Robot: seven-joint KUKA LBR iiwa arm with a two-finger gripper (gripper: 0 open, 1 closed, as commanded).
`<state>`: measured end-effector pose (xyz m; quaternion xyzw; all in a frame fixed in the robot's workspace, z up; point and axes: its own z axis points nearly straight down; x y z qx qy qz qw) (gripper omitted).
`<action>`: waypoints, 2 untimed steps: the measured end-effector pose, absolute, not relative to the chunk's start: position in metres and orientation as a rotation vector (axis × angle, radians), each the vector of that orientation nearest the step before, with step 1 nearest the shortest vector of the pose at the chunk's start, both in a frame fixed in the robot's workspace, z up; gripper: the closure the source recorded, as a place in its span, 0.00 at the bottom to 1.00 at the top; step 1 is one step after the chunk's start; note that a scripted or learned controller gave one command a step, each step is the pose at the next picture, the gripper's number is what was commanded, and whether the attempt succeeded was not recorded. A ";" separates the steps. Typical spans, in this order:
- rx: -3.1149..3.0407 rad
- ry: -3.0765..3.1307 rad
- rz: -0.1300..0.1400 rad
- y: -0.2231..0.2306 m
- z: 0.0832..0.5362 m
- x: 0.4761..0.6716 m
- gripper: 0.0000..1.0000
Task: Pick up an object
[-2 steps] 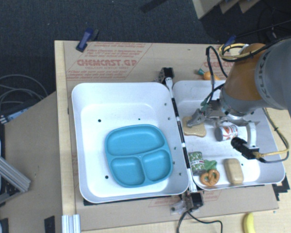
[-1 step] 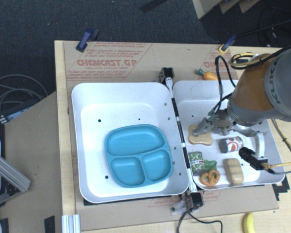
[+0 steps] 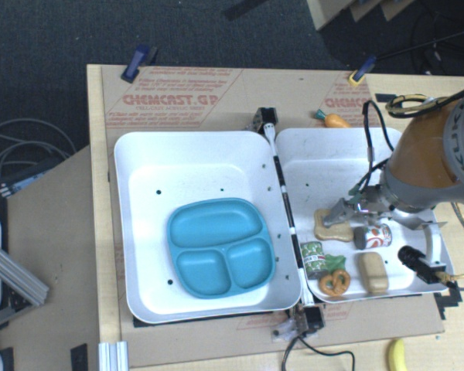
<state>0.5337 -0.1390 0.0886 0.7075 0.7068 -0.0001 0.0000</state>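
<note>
The right bin (image 3: 325,157) holds several small objects. A flat tan piece (image 3: 329,230) lies near its middle, with a red and white can (image 3: 378,237) to its right. Near the front are a green packet (image 3: 313,256), a brown pretzel (image 3: 334,283) with a green bit above it, and a tan bread-like block (image 3: 373,272). My gripper (image 3: 354,219) hangs low over the right bin, at the right end of the tan piece and just left of the can. Nothing is visibly lifted.
The left bin (image 3: 139,168) holds a blue divided plate (image 3: 220,246). The arm's orange band (image 3: 421,154) crosses the right bin's far right side. A black cable loops over the bin's back right. A small orange thing (image 3: 336,120) lies behind the bin on the board.
</note>
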 end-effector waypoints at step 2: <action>2.220 2.218 0.003 -0.131 0.087 0.541 0.00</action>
